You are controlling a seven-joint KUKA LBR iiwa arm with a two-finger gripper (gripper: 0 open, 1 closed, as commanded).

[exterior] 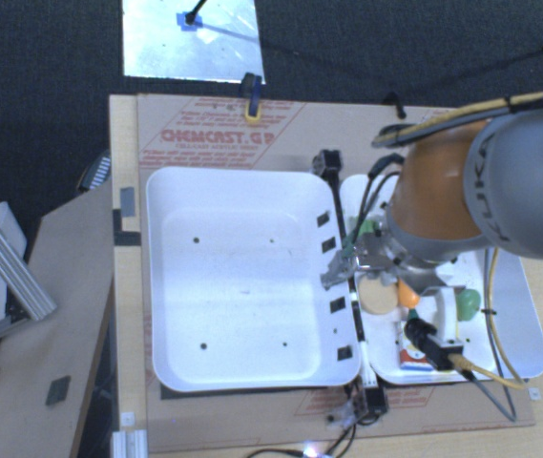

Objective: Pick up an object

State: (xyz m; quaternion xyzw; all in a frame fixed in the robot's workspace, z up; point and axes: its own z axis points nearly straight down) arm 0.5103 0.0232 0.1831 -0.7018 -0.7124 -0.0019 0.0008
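Pick not yet confirmed: the arm (462,194) is lowered into the right bin (529,346), the gripper (414,289) sitting among the contents, and nothing can be seen held. The right bin holds a tan disc (378,299), an orange piece (407,295), a green object (468,302) and a red-and-white item (412,357). The left bin (242,275) shows bare white floor.

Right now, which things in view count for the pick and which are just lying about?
For the job:
- right bin
- tan round object
- orange object
- green object
- red-and-white object
- pincer

Lying about:
- left bin
- cardboard sheet
- metal plate
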